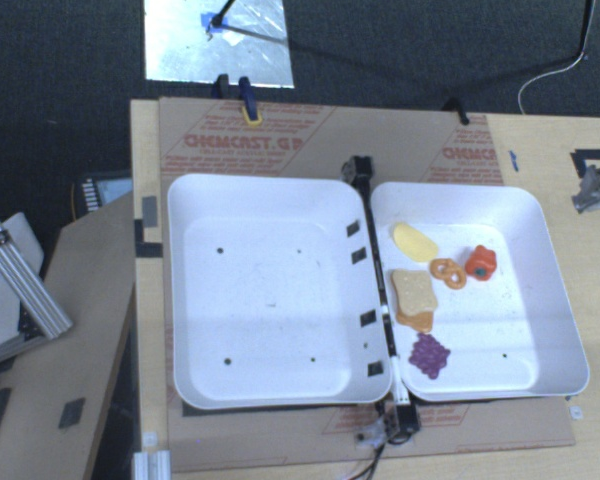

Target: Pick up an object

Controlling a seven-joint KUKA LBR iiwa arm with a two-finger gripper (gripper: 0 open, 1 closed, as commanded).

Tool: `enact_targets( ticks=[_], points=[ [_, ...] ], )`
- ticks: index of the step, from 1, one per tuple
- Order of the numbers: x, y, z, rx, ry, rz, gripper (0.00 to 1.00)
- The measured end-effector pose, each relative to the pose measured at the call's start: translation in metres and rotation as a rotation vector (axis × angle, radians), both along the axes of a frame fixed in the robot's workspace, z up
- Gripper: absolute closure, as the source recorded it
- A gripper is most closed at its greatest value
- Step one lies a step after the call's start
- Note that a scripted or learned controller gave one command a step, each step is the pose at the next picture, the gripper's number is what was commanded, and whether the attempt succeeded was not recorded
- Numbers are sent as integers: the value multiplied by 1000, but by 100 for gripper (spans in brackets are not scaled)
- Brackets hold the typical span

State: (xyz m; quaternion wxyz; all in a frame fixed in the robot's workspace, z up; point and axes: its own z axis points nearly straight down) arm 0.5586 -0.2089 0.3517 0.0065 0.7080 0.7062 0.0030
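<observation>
The gripper [593,190] appears as a small grey part at the right edge of the camera view, outside the right bin [560,298] and level with its far corner. Too little of it is visible to tell whether it is spread or pressed together, and nothing is seen held in it. All candidate objects lie in the right bin, to the left of the gripper and nearer the viewer. The red pepper [481,262] is the closest to the gripper. A pretzel [447,272] lies just beside the pepper on its left. A yellow piece [415,240] lies further left, with its long axis slanting from upper left to lower right. A slice of toast [414,296] lies near the divider between the bins, with its long axis running roughly from far to near. A bunch of purple grapes [429,353] lies nearest the viewer, apart from the toast. The coming move is therefore judged to require travel leftward and toward the viewer, over the bin rim. The left bin [270,298] holds no objects. The brown board [310,133] under the bins carries the red lettering "CHEMCAST GP". The same lettering repeats at a slant near the far right corner, where it is only partly legible.
</observation>
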Motion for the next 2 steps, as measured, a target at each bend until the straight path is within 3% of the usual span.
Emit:
enact_targets(
  ticks=[1, 2],
  points=[
    [8, 2, 170, -4, -9, 8, 100],
    [-33, 69, -45, 11, 28, 10, 100]
  ],
)
